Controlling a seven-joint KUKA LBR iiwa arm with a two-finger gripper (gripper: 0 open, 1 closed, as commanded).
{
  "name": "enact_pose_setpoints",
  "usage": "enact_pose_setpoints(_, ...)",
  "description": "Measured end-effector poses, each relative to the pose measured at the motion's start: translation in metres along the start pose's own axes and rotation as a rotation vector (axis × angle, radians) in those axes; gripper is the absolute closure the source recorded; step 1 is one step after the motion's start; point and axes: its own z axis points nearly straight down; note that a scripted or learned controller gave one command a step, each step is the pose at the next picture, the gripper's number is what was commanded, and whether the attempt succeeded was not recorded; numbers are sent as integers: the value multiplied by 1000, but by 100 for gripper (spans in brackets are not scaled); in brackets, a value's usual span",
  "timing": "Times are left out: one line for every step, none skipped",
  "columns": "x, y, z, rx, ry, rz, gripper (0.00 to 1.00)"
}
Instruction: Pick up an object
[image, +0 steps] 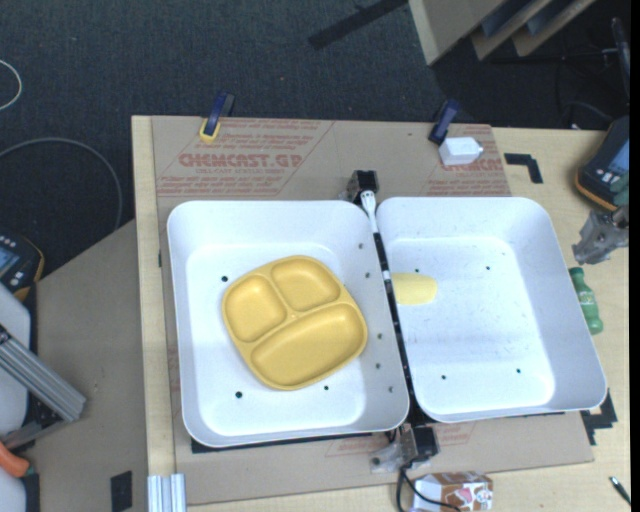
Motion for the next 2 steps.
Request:
enact_pose_setpoints(114,18,36,-7,1,-14,100)
enact_pose_setpoints(205,-13,24,-9,-1,-11,100)
